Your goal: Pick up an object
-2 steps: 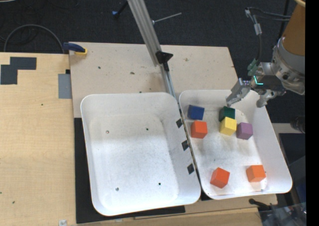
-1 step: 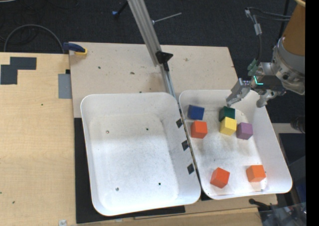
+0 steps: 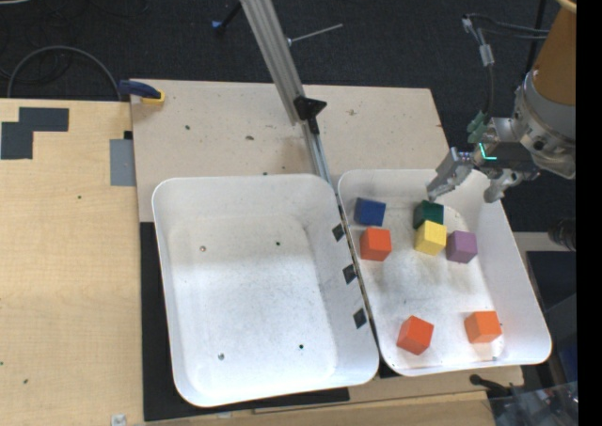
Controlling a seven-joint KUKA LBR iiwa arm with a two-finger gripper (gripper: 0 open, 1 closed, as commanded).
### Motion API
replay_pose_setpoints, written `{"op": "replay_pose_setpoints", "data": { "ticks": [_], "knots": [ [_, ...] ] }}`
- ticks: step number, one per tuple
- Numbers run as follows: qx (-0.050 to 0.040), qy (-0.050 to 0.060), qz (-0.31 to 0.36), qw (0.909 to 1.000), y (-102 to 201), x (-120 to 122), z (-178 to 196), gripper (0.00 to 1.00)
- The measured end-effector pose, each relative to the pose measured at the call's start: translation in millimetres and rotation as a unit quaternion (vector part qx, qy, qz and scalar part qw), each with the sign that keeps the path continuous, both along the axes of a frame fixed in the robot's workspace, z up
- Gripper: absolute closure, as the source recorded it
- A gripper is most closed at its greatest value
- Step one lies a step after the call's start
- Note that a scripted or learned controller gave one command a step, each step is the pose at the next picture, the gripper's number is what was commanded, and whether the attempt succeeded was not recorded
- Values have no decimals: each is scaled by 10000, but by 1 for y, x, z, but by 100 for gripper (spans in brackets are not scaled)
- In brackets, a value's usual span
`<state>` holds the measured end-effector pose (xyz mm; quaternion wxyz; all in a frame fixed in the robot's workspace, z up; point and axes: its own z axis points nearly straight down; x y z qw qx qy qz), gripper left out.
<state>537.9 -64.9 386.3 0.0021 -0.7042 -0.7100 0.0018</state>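
Gripper (image 3: pixel 467 183) sits over the far edge of the right bin (image 3: pixel 527 307), fingers spread apart with nothing between them; left finger tip is just above the green cube (image 3: pixel 429 213), right finger hangs near the bin's far right rim. Arm comes in from the right, orange band visible at the top right corner. Right bin holds seven cubes: green cube at the far side, yellow cube (image 3: pixel 431 237) touching it on the near side, purple cube (image 3: pixel 461 246) just beside the yellow one to the right, blue cube (image 3: pixel 370 213) near the far left wall, red-orange cube (image 3: pixel 375 244) just in front of the blue one. Two more sit well apart from that cluster at the near end: another red-orange cube (image 3: pixel 415 334) and an orange cube (image 3: pixel 483 327) close to the near right rim. All cubes rest on the bin floor, none lifted. Left bin (image 3: pixel 179 227) is next to it, sharing the middle wall, which carries small black clips; its floor shows only fine dark specks. Both bins sit on the tabletop (image 3: pixel 216 133), light wood with a few screw holes. An aluminium rail (image 3: pixel 273 48) runs at a slant from the far side down to the junction of the two bins. A small blue-and-yellow clamp (image 3: pixel 141 91) sits at the tabletop's far left corner.
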Motion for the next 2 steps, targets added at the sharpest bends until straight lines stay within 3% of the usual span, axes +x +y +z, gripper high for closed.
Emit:
{"op": "replay_pose_setpoints", "data": {
  "ticks": [2],
  "knots": [
    [1, 2, 11, 10000, 0, 0, 0, 0]
  ]
}}
